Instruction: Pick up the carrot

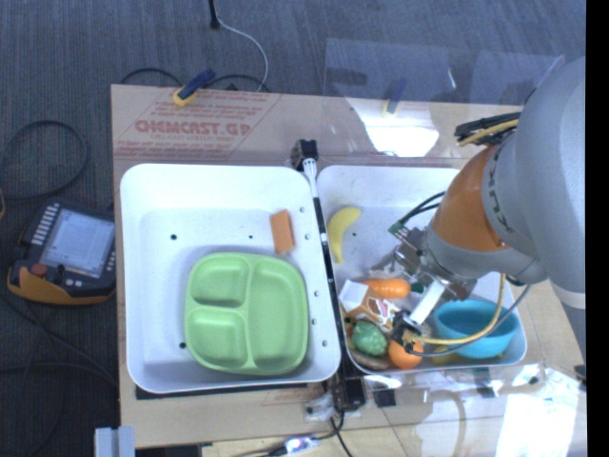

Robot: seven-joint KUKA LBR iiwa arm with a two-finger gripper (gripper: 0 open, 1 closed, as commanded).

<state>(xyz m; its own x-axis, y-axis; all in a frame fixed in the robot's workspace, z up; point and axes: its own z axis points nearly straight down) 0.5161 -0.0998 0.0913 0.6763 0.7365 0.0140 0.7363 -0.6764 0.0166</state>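
The carrot (386, 288), orange and short, lies in the right bin (381, 190) near its front left, among a pile of toy food. My gripper (413, 291) is low over that bin, right beside the carrot on its right and touching or nearly touching it. The grey arm with its orange band (473, 213) comes in from the right and hides the bin's right side. Whether the carrot is gripped is not clear from this angle.
A yellow banana (341, 227) lies behind the carrot. In front of it sit a green vegetable (369, 339) and a small orange fruit (405, 354), with a blue bowl (473, 327) to the right. The left bin (152, 208) holds a green divided plate (248, 312) and an orange block (282, 231).
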